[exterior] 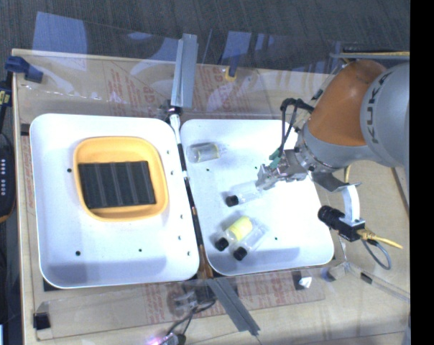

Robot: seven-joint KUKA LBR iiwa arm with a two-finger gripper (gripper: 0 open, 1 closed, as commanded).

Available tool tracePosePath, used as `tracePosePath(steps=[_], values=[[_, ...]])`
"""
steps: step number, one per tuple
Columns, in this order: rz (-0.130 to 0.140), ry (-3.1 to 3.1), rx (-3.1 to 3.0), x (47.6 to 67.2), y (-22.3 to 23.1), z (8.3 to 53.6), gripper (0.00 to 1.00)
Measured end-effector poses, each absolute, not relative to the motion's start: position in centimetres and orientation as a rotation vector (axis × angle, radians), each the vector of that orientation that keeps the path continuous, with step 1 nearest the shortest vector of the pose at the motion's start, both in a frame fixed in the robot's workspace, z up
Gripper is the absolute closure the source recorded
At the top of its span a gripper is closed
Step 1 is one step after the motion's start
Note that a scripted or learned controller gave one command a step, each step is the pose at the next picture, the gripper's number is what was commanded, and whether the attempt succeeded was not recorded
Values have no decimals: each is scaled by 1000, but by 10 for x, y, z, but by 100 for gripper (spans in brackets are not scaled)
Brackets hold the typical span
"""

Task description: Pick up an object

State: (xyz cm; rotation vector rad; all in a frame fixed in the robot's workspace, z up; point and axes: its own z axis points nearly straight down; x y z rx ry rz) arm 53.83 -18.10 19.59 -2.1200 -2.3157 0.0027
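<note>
Now the grey claw [266, 180] hovers low over the right shallow white bin [303, 254]; I cannot tell its state.
Just beside its tip lies 1 clear black-capped bottle [240, 194]; nearer the front edge rests 1 yellow-filled clear bottle [238, 233].

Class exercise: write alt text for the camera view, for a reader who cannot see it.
A grey and orange robot arm reaches from the right over the right bin, which holds several small bottles. The left bin holds a yellow tray.
</note>
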Motion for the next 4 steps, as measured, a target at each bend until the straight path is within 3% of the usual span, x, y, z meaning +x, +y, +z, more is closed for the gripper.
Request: tracePosePath(steps=[1,2,3,4], values=[[-4,-2386,-2050,547,-169,107,0],[2,-2447,-1963,488,-165,91,0],[4,-2453,-1954,488,-166,100,100],[0,-2447,-1969,558,-195,137,100]])
